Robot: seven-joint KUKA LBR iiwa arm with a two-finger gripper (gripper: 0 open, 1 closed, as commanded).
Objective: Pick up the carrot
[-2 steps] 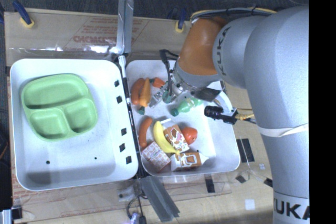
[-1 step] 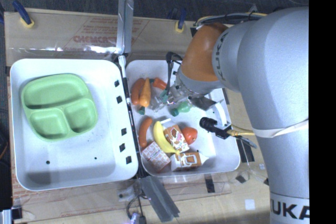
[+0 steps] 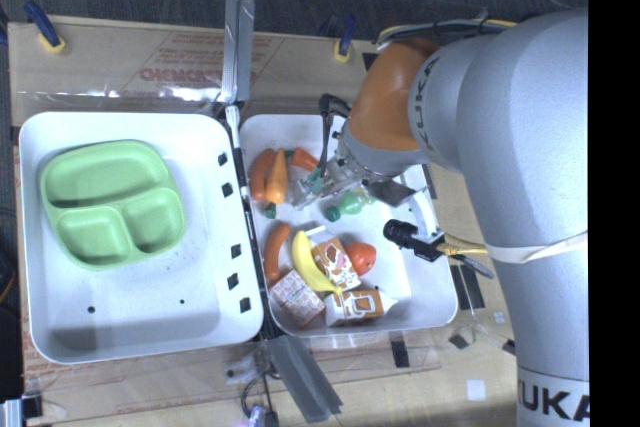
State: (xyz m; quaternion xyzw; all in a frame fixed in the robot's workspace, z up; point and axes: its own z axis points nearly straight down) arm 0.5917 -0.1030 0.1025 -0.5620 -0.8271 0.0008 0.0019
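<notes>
The carrot (image 3: 263, 175) is orange with a green stub at its near end. It lies lengthwise against the left wall of the right bin (image 3: 425, 310), at its far left. A second orange piece (image 3: 280, 173) lies right beside it. My gripper (image 3: 318, 185) hangs low in the same bin, just right of the carrot and a short gap away from it. The arm's orange band (image 3: 385, 105) rises behind it. Nothing orange shows at the gripper's tip.
Packed into the right bin are a small green item (image 3: 352, 206) by the gripper, an orange-red piece (image 3: 304, 158), a sausage-like piece (image 3: 276, 251), a banana (image 3: 308, 262), a tomato (image 3: 362, 258) and small cartons (image 3: 298, 299). A green divided plate (image 3: 108, 200) sits in the left bin.
</notes>
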